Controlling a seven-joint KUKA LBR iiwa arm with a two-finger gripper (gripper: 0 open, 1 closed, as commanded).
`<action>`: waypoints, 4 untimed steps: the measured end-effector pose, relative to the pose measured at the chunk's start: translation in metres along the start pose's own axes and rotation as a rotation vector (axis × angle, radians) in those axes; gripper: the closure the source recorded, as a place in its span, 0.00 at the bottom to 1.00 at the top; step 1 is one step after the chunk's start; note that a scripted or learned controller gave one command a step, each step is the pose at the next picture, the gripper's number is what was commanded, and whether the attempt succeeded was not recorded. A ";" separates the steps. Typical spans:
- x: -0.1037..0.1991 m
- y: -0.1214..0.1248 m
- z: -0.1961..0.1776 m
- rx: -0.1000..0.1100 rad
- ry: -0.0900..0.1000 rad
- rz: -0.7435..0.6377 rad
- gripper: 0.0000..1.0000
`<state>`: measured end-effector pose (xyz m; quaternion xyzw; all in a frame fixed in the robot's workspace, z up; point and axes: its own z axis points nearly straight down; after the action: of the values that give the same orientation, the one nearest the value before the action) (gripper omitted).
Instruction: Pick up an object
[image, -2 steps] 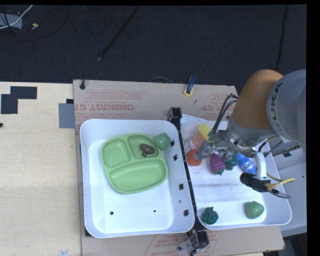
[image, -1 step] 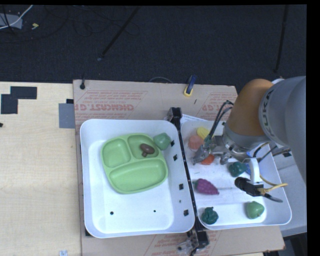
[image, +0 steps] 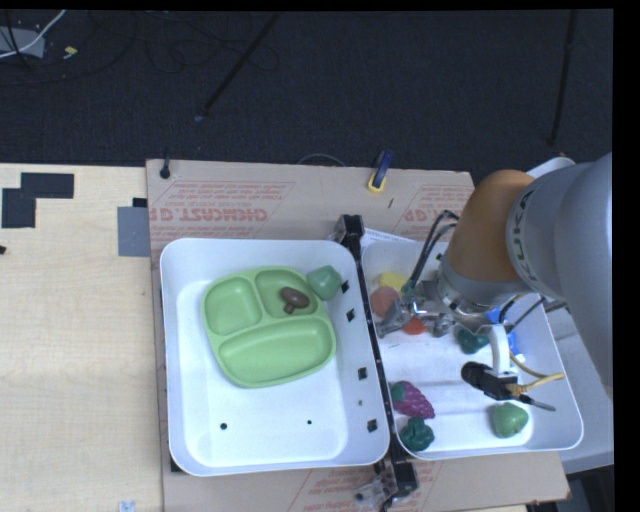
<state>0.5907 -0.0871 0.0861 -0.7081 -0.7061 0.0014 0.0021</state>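
Orange, rounded and small, an object lay in the right bin, near its upper left corner against the divider. The end effector hung low over that bin, just to the object's right and slightly nearer the camera, so the coming move would probably be a short shift left. Whether it was apart or together could not be told from above. A teal piece sat just right of it.
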 end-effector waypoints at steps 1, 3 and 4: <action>-0.002 0.000 -0.011 0.001 0.001 0.006 1.00; -0.004 0.005 -0.125 -0.008 -0.001 -0.003 1.00; -0.005 0.005 -0.142 -0.005 0.000 -0.003 1.00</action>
<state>0.5966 -0.0922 0.2284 -0.7071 -0.7071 -0.0002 0.0003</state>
